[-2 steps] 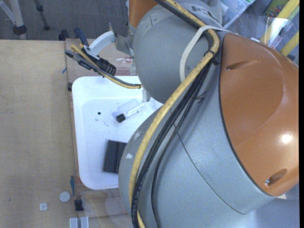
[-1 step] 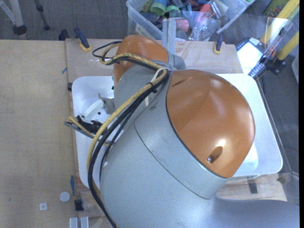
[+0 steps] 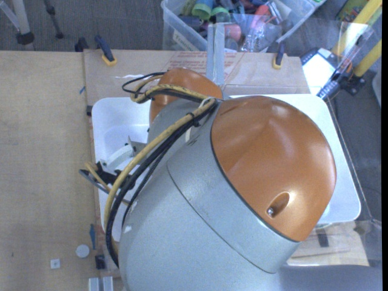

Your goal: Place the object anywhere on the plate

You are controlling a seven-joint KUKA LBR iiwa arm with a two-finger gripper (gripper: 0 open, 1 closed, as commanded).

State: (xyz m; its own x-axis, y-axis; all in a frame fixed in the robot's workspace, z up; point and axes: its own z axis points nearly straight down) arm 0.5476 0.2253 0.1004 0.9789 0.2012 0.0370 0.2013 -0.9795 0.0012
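Note:
The grey arm (image 3: 200, 211) with its orange shell (image 3: 273, 156) looms close to the camera and covers most of both bins, hiding whatever lies in them. Its wrist, with a second orange band (image 3: 182, 83), leans over the left bin (image 3: 106, 123). Yellow and black cables (image 3: 151, 144) run along the arm. Under the wrist, some white and dark hardware (image 3: 118, 155) pokes out low inside the left bin; I cannot make out fingers there.
A strip of the right bin (image 3: 342, 168) shows at the right. Behind the bins stands a clear tub of colourful toys (image 3: 236, 11). Clamps (image 3: 106, 53) hold the board at the back. Small parts (image 3: 82, 250) lie at the bench's front left.

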